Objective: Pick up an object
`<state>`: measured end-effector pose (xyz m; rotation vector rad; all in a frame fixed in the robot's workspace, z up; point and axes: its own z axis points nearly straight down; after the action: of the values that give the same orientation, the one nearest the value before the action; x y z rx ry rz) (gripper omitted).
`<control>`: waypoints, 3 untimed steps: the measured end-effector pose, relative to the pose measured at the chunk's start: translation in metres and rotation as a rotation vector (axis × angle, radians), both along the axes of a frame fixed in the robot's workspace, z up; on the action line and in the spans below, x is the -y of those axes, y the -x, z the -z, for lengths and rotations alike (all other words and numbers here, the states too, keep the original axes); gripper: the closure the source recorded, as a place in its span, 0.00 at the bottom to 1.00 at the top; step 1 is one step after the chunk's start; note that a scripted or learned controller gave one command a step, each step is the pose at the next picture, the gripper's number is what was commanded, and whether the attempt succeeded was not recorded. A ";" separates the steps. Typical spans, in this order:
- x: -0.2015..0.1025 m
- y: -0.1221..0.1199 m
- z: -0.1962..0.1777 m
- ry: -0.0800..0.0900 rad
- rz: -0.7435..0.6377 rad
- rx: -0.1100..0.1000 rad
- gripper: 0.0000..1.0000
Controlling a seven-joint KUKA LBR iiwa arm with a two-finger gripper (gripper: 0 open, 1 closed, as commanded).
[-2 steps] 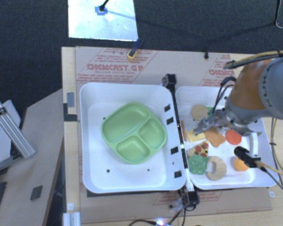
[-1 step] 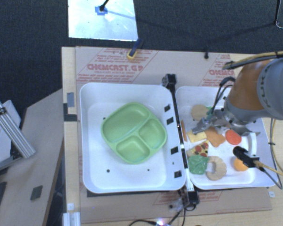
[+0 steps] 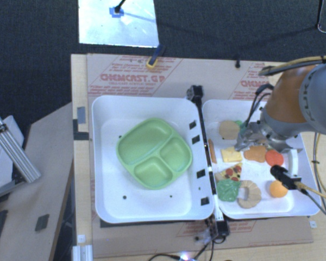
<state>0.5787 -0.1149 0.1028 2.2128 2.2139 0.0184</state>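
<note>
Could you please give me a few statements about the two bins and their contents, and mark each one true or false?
1. The green divided plate lies in the left bin. True.
2. The toy food pieces are in the same bin as the plate. False: they lie in the right bin.
3. An orange ball lies near the right bin's right side. True.
4. The gripper hangs over the left bin. False: it is over the right bin, near the yellow cheese slice.
5. The green plate has three compartments. True.
</note>
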 end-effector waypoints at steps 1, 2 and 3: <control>0.009 -0.005 -0.057 0.001 -0.002 -0.013 1.00; 0.000 -0.005 -0.117 0.001 -0.005 -0.008 1.00; 0.000 -0.006 -0.122 0.000 -0.004 -0.014 1.00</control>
<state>0.5848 -0.1150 0.2247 2.2150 2.2251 0.0030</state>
